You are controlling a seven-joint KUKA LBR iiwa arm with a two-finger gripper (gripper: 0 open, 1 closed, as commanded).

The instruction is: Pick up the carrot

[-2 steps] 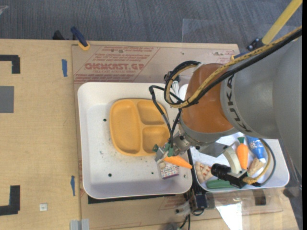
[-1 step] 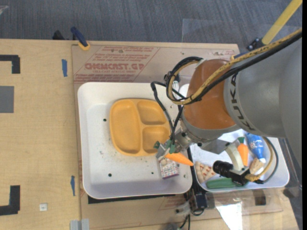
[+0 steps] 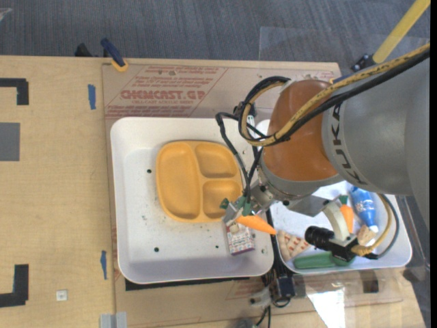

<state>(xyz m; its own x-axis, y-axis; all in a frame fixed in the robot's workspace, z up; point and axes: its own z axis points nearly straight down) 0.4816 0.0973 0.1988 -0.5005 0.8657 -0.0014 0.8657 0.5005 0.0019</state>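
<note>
Carrot (image 3: 257, 223) lying at left bin's (image 3: 130, 203) right rim, beside small carton (image 3: 239, 240); gripper (image 3: 240, 209) just above, near yellow tray (image 3: 198, 180); clamping state impossible to tell; probable fault: carton or rim fouling descent, carrot slipping.

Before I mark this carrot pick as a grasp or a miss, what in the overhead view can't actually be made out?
- Gripper: under the arm's wrist, its finger state is unreadable.
- Carrot: lies at the left bin's right rim beside the gripper; held or merely touched, unclear.
- Right bin: its upper part is covered by the arm, so items there are hidden.
- Small printed card: print too small to read.
</note>
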